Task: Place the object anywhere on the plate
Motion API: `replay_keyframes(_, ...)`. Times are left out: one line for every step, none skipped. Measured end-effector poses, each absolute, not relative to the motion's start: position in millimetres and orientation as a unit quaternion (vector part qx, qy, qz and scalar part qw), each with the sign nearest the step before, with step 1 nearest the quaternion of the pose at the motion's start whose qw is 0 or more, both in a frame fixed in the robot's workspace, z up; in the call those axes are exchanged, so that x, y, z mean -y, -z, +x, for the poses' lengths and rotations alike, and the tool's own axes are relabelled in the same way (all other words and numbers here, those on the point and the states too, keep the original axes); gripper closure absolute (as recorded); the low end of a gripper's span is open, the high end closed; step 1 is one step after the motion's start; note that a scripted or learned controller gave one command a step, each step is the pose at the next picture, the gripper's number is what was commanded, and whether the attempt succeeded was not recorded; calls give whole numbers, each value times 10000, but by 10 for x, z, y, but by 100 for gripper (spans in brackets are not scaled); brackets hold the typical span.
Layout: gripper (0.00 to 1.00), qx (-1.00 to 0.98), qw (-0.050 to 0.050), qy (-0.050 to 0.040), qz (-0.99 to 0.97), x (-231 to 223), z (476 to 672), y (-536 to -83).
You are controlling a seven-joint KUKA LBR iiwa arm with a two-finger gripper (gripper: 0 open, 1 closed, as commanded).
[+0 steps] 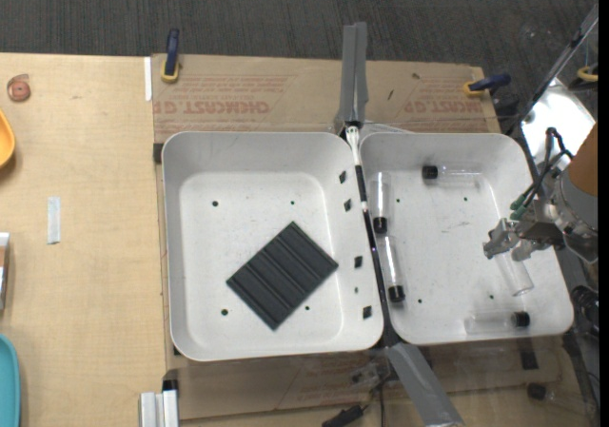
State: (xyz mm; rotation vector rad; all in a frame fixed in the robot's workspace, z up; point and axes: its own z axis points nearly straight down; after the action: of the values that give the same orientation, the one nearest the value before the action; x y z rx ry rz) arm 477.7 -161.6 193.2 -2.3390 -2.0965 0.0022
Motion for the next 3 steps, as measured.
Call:
replay_keyframes(100, 6919, 8, -17, -7220, 1072, 5468, -1816)
replay_keyframes(100, 7935, -6, -11, -6085, 428, 6159, -2194)
replay_keyframes(100, 8440, 6, -14, -5363, -143, 6099, -2219)
